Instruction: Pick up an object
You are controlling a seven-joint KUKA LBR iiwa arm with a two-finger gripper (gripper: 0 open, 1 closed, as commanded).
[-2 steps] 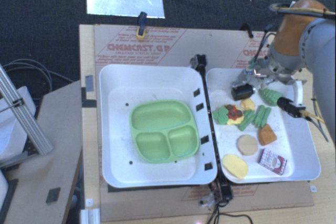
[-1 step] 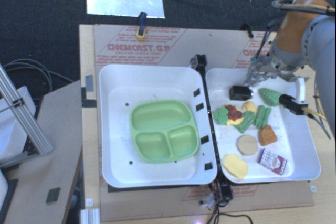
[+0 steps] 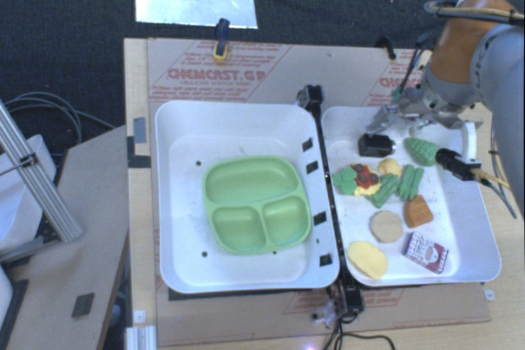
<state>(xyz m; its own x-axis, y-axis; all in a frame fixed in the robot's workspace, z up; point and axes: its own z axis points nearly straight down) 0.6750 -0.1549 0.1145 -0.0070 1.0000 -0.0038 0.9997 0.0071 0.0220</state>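
Your pickable things all lie in the right bin (image 3: 490, 258), packed into its middle and near end. Counted: one black block (image 3: 376, 145), one green ridged piece (image 3: 422, 150), one red-and-green cluster (image 3: 358, 179) with a small yellow piece (image 3: 389, 168) beside it, two green pod-like pieces (image 3: 397, 185) lying against each other, one orange-brown chunk (image 3: 417, 211), one tan round (image 3: 385, 226), one yellow oval (image 3: 367, 259) and one small red packet (image 3: 426, 251).

The gripper (image 3: 399, 115) hangs over the far end of that bin, just beyond the black block; whether it is spread or closed I cannot tell from this slant, and nothing is seen in it.

Your risk is the crowding: a descent into the central clump could wedge between touching pieces, nudge them apart, or pinch two at once. The flat packet and low round may slip under the closing tips.

The left bin (image 3: 175, 184) carries one green divided tray (image 3: 256, 203). Both bins sit on one worktop (image 3: 246, 70).
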